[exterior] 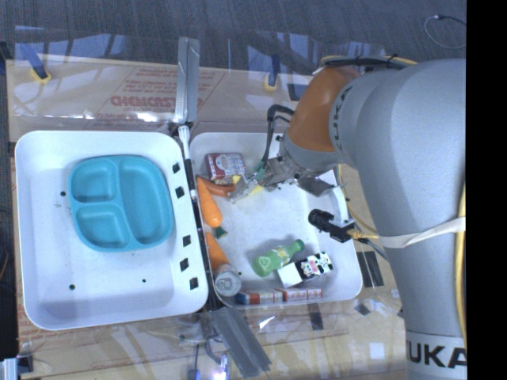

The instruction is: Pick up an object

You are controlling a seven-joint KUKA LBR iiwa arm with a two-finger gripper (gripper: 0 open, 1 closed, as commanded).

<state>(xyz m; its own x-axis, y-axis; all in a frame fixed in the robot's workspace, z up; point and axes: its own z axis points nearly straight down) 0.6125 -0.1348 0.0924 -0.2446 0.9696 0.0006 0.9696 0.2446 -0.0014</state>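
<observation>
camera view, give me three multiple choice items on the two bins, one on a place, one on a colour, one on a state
1. Where does the divided plate lie?
A. in the left bin
B. in the right bin
C. on the floor

2. What colour is the plastic bottle in the right bin?
A. red
B. green
C. blue

3. How does the bottle rest?
A. upright on its base
B. on its side
C. lifted clear of the bin

Answers:
1. A, the blue plate sits alone on the floor of the left bin.
2. B, its body is bright green, near the bin's front edge.
3. B, it lies flat with its neck pointing toward the arm, while the pincer is over the far end of the bin near a carrot.
</observation>
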